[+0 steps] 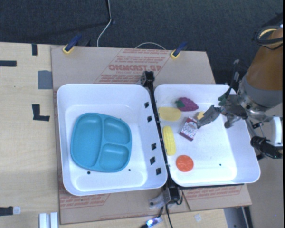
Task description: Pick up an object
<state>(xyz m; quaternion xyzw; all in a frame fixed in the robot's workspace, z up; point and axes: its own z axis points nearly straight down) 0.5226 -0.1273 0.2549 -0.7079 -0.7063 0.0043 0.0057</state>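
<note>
My gripper [213, 123] hangs over the middle of the right bin [228, 172], open, with nothing between its fingers. Its left fingertip [201, 121] is just beside the upper right corner of a small dark red box [189, 129]. Further left in that bin lie a purple toy fruit [186, 103], a yellow piece [169, 113], a yellow corn cob [169, 140] and an orange round piece [184, 163]. The grey and orange arm [265, 75] reaches in from the right.
The left bin [66, 99] holds a blue divided plate [100, 142]. A black clip row [154, 127] marks the shared wall between the bins. The right half of the right bin's floor is bare white.
</note>
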